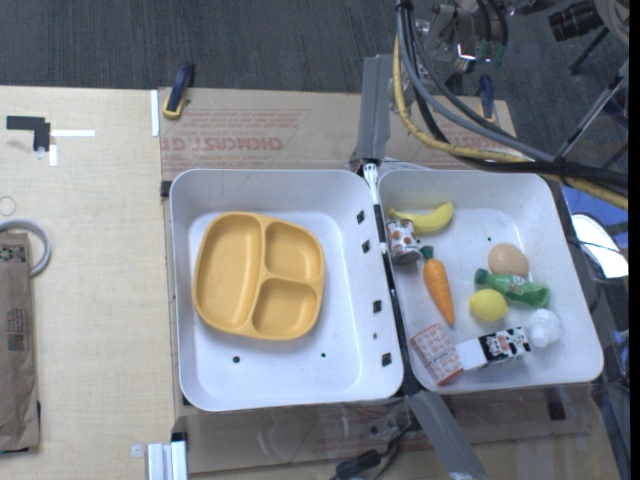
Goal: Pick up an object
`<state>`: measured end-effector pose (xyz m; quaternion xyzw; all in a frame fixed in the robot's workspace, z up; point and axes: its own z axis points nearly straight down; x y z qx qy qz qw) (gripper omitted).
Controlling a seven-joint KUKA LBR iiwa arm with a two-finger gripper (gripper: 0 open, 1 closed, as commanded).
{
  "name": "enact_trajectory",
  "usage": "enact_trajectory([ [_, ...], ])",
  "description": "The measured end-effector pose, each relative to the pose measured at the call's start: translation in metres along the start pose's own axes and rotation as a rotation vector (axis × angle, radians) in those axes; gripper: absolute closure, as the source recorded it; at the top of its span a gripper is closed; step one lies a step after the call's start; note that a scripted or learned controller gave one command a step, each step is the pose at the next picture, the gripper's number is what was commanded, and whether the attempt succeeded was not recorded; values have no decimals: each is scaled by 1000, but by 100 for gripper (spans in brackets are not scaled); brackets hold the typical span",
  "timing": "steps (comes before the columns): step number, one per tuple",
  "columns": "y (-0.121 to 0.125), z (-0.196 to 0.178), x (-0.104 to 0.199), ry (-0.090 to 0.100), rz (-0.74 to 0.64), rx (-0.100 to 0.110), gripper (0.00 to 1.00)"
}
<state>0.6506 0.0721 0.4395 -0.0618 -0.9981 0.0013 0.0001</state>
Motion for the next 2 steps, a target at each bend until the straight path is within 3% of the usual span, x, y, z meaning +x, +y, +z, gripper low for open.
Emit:
enact_trajectory([
  [1,104,55,10,2,-188,-1,100],
  [2,103,55,10,2,-188,-1,0],
])
